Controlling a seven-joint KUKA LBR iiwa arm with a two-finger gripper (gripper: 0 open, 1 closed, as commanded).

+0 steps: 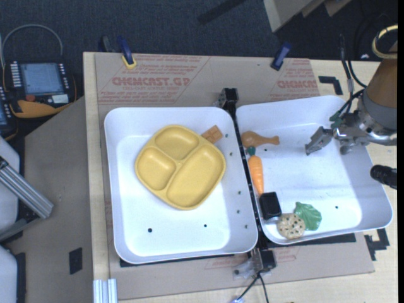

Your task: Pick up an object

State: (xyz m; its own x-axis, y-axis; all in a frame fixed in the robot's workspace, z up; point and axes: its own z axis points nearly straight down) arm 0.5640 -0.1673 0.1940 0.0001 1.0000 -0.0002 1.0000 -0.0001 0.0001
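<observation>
My arm (385,90) is smooth grey, ringed by an orange band (386,79) just above the wrist. Below that sits a silvery metal flange, then my gripper (328,137) of dull grey metal (a bit angular and bony), with dark cables (348,68) looping alongside.
</observation>
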